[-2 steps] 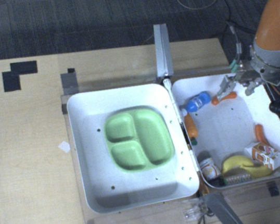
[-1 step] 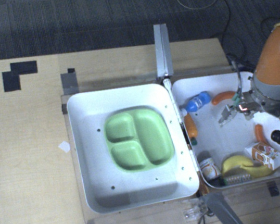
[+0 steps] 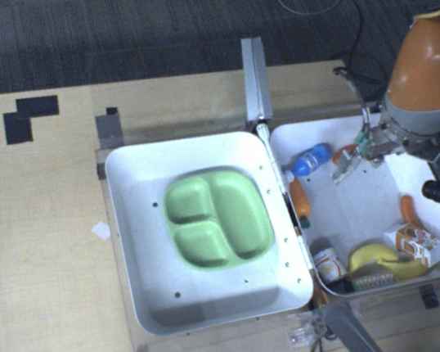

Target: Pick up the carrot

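One gripper (image 3: pixel 354 151) hangs over the right bin (image 3: pixel 359 215), upper part; we can't tell its grasp state, nothing visibly in it. Carrot (image 3: pixel 299 198) lies to view-left and a bit nearer the cam, against the bin's left wall, long axis roughly along that wall. Blue bottle (image 3: pixel 311 160) sits btwn them, just beside the carrot's far end.
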